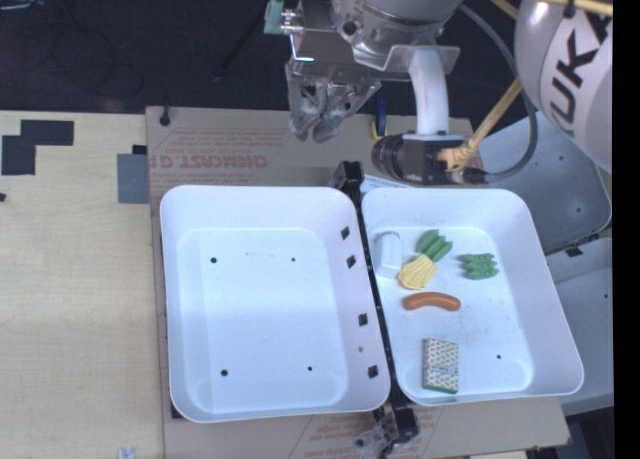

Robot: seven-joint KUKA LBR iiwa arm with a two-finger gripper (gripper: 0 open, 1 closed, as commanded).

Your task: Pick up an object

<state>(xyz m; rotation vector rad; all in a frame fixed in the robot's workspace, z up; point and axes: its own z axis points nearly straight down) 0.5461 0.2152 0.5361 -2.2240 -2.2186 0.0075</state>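
Hovering hand (322,119) above bins; sausage (432,301) (right bin (540,247)) beside corn (417,272)

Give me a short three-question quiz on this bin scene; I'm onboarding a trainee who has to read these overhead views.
1. Which bin holds the objects: the left bin or the right bin?
2. True or false: the gripper hangs above the far rim of the bins, apart from every object.
3. Which object lies nearest the camera-side rim? A) the sausage B) the patterned box C) the green beans

Key: 1. the right bin. 2. True. 3. B.
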